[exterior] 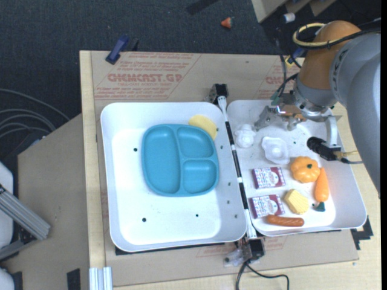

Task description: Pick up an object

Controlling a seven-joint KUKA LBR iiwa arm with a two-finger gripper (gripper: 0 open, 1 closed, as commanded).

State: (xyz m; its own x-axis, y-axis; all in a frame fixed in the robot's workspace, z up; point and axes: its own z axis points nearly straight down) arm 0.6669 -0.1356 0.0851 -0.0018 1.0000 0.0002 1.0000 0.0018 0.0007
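The gripper (283,115) is at the far end of the right bin (354,205), low over the bin floor. The grey arm (347,65) w/ the orange band comes in from the right side. Can't tell if the jaws are apart or together; they look too small and blurry.

All the things to pick lie on the near side of the jaws, in the same bin:
- A white lump (245,136) is near the jaws, a bit to the left, by the bin wall.
- A white cup (275,150) is near them too, straight toward the front.
- An orange pumpkin (304,169) is further front and a bit right, w/ a carrot (321,186) just beside it.
- Two red packs (268,177) sit one behind the other, further from the jaws than the cup.
- A yellow block (296,201) and a sausage (285,221) are the furthest from the jaws, at the front edge.

None of these touch the gripper.

Well off to the left of the jaws is the left bin (112,162). It has a blue plate (179,159) w/ three parts. A yellow thing (204,124) sits at the plate's far right corner.
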